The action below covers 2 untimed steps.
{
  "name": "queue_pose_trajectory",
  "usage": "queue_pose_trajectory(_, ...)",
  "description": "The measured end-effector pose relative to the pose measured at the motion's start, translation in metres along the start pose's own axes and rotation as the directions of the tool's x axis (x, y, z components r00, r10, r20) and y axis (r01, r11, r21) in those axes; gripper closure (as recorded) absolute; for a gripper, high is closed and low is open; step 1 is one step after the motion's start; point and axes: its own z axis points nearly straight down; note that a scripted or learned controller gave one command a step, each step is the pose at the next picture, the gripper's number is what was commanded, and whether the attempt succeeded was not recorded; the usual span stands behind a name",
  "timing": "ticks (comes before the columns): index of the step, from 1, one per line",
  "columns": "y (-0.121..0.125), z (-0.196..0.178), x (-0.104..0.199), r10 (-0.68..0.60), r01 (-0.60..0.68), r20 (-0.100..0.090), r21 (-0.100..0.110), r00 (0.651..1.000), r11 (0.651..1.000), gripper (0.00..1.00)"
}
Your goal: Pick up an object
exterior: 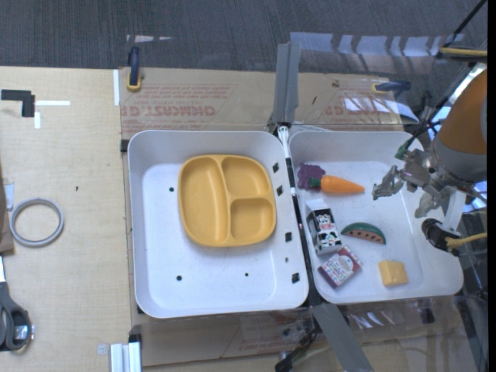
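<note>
While its fingers hang spread and hold nothing, the gripper (404,188) hovers over the right bin (434,285) near its right wall.

Nearest the open fingers lies the carrot (342,184), apart from them to the left, with purple grapes (311,175) touching its blunt end. Below sit a watermelon slice (364,233), a small carton (324,231), a red packet (339,267) and a yellow block (394,273). The left bin (155,285) holds a yellow divided plate (227,200). A tape ring (33,222) rests on the bench.
</note>
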Motion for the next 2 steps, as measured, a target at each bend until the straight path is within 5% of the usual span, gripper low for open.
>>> queue_pose_trajectory(1, 0.000, 0.000, 0.000, 0.000, 0.000, 0.000, -0.001, 1.000, 1.000, 0.00)
queue_pose_trajectory(2, 0.051, -0.035, 0.039, -0.112, 0.112, 0.000, -0.003, 0.994, 0.994, 0.00)
